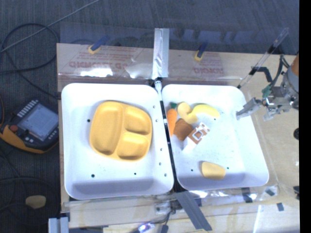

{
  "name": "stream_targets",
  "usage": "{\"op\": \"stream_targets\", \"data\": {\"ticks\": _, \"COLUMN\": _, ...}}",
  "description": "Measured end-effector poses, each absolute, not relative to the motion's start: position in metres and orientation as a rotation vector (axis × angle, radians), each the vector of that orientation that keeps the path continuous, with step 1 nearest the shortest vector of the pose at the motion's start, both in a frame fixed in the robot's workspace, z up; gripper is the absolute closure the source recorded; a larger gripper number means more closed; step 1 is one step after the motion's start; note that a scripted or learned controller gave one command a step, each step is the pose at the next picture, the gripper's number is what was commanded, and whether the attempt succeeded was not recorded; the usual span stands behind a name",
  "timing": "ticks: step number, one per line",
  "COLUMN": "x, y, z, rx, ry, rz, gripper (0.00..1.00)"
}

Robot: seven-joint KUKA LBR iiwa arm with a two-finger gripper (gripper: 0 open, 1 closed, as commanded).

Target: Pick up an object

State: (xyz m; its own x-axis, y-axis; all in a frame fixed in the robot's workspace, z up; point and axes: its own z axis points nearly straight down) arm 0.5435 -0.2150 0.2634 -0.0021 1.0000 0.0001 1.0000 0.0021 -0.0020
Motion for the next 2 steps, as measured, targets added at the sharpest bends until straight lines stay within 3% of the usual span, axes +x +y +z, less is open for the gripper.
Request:
{"op": "stream_targets", "data": {"ticks": 1, "x": 0.573, "y": -0.144, "z": 0.17, "rx": -1.803, "ry": -2.571, "rz": 0.001, "gripper": 0.0}}
{"op": "stream_targets", "data": {"ticks": 2, "x": 0.564, "y": -0.114, "z": 0.104, "rx": -1.734, "ry": -2.62, "rz": -0.001, "gripper": 0.0}}
